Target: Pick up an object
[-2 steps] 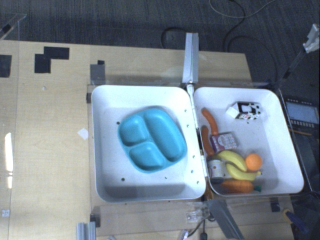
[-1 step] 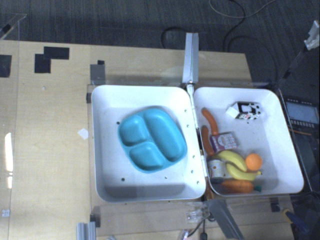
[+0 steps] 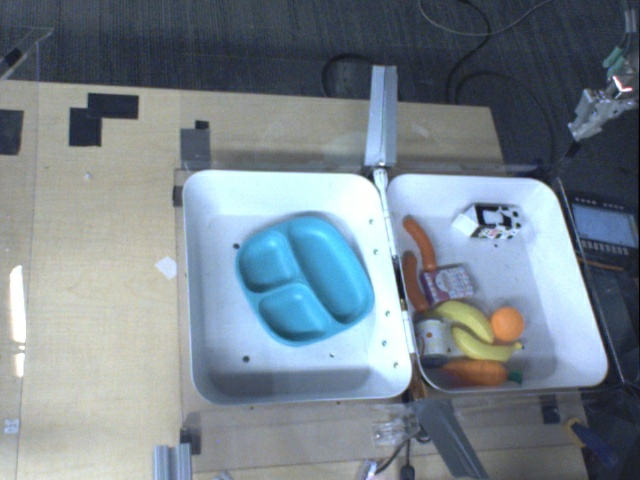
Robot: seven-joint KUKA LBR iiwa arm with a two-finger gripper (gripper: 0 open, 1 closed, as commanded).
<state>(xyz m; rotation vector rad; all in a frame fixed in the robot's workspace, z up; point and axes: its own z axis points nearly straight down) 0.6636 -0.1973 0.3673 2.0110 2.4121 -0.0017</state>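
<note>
- Bench (image 3: pixel 100 318) of pale wood carries two white bins side by side, joined at a metal rail, probably so things can be moved from one to the other.
- Left bin (image 3: pixel 200 298) holds a single item: a blue divided plate (image 3: pixel 305 278), lying flat near the middle and well clear of the walls.
- Right bin (image 3: pixel 570 298) holds the small things, mostly heaped against its left wall and near corner, where I'd guess they slid.
- Banana (image 3: pixel 470 330) lies on top of that heap, touching an orange ball (image 3: pixel 508 323) on its right and a carrot (image 3: pixel 475 372) just below.
- Red sausage (image 3: pixel 420 243) lies along the left wall, with a purple packet (image 3: pixel 447 284) beside it.
- Black-and-white box (image 3: pixel 490 221) sits alone toward the far side, apart from the rest, and looks the easiest pick.
- Gripper (image 3: pixel 603 108) hangs beyond the far right corner, outside both bins and well away from every object. It is too small and blurred to tell whether it is open or closed, and nothing is seen in it.
</note>
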